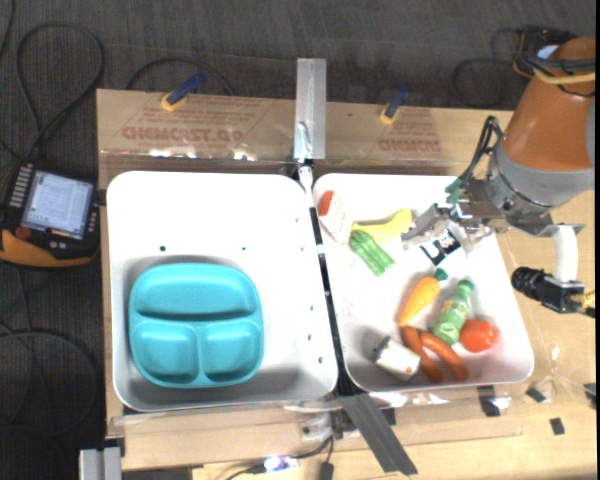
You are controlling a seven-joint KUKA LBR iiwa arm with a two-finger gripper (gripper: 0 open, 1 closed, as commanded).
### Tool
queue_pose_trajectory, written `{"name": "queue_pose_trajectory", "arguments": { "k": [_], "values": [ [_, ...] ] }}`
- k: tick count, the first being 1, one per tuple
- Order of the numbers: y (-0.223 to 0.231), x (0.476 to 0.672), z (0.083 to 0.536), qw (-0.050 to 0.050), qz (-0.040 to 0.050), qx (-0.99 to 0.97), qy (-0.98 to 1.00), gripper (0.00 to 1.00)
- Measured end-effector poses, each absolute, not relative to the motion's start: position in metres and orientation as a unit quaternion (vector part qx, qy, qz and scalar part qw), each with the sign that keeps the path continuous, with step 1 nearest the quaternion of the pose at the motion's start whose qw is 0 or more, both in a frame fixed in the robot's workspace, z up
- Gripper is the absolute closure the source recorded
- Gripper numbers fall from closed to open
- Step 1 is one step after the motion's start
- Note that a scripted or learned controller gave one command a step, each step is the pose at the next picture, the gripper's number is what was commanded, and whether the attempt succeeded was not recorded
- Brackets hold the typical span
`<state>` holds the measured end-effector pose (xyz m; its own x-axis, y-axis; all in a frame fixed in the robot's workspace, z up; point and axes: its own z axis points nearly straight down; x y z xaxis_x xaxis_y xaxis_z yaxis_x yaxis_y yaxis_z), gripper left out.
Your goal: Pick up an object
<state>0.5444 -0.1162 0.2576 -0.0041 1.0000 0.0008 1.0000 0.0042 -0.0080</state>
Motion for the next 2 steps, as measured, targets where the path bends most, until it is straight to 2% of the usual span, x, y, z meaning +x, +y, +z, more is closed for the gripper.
{"name": "queue_pose_trajectory", "arguments": {
  "k": [1, 2],
  "values": [
    [-0.18, 0.59, 0.194, 0.002, 0.0022, -0.662, -0.749, 0.0],
    [-0.205, 0.562, 0.27, 0.001, 0.0015, -0.578, -0.816, 0.0]
  ]
}}
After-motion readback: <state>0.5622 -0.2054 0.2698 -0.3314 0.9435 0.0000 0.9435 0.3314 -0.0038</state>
